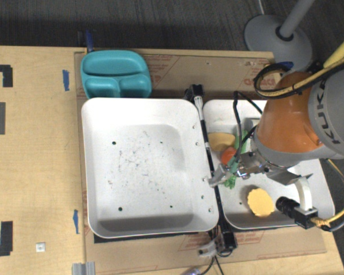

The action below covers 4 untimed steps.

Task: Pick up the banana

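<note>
The tabletop [34,171] is pale brown board with black marks and bits of blue tape along its left part. On it lie two shallow white bins side by side. The left bin [143,165] is the larger in view, speckled with small dark flecks, and takes up the middle of the scene. The right bin [218,112] touches the left bin's right rim and is largely covered by the arm [298,119], grey with a broad orange band, which reaches in over it from the right.

Just beyond the left bin's far rim sits a teal divided tray [116,73]. Well beyond the right bin stands a grey round base with a post [275,30].

The hand [232,173] hangs low over the right bin, close to the left bin's right rim, green parts showing; whether its fingers are apart or closed cannot be told.

Inside the right bin, a tan piece [222,140] and a small red-orange thing [229,153] lie near that shared rim. A yellow rounded item [260,202] lies toward the near side; whether it is the banana cannot be told.
</note>
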Tool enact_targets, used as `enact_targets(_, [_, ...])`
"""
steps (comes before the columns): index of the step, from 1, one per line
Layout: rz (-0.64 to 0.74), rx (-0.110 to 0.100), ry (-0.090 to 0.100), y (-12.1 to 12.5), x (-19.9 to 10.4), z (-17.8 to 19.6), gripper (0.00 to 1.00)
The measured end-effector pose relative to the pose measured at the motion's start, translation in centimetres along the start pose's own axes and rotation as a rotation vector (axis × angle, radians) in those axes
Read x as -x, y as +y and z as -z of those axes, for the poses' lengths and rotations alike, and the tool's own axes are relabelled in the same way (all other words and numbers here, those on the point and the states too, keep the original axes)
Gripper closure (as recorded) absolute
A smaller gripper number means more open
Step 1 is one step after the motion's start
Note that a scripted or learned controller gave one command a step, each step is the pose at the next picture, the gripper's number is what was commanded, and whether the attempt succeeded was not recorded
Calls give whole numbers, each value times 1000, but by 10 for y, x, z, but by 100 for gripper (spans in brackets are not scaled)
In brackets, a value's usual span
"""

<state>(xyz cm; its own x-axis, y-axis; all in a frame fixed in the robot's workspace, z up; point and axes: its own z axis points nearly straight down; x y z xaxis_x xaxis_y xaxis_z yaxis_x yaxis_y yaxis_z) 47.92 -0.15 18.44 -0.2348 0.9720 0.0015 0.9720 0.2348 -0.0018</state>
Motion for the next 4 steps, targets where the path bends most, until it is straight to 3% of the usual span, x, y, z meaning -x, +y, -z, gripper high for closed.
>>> enact_targets(1, [280,1,-1,14,-57,0,0])
enact_targets(2, [149,16,-4,24,-84,-58,0])
enact_targets(3, [118,24,-21,31,-95,-63,0])
enact_targets(4, [160,21,-25,31,-96,-64,0])
